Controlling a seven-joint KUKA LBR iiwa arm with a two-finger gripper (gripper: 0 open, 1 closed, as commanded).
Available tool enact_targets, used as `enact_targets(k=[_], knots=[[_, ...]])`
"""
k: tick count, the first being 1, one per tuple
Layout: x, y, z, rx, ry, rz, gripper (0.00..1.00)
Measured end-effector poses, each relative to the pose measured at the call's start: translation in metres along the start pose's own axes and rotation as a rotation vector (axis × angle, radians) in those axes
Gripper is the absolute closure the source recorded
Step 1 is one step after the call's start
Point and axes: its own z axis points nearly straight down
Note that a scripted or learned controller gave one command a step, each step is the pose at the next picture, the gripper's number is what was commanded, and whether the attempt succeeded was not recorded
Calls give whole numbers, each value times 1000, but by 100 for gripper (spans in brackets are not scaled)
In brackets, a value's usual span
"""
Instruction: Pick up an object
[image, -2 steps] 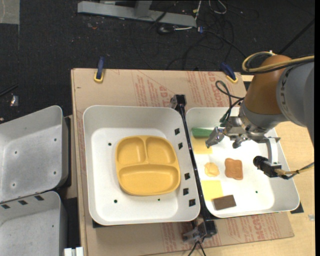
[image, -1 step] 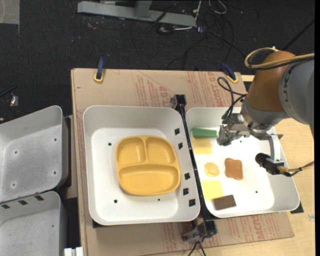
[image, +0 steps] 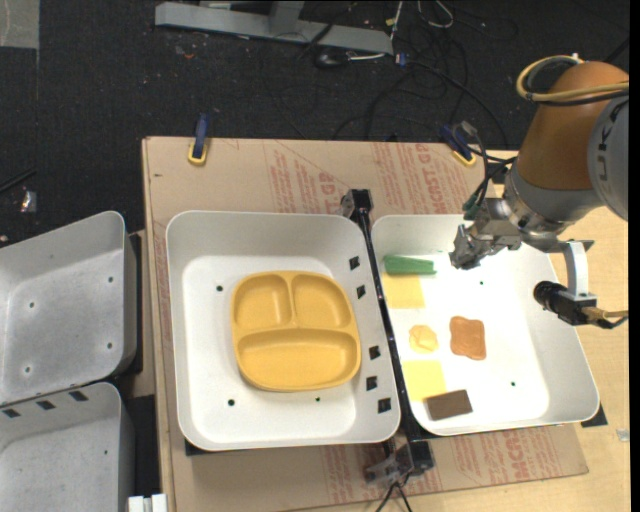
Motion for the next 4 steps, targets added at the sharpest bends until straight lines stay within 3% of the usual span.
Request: enact_targets(k=[1,4], knots=[[0,1,-16,4,1,0,100],[167,11,-14,6,3,-6,100]])
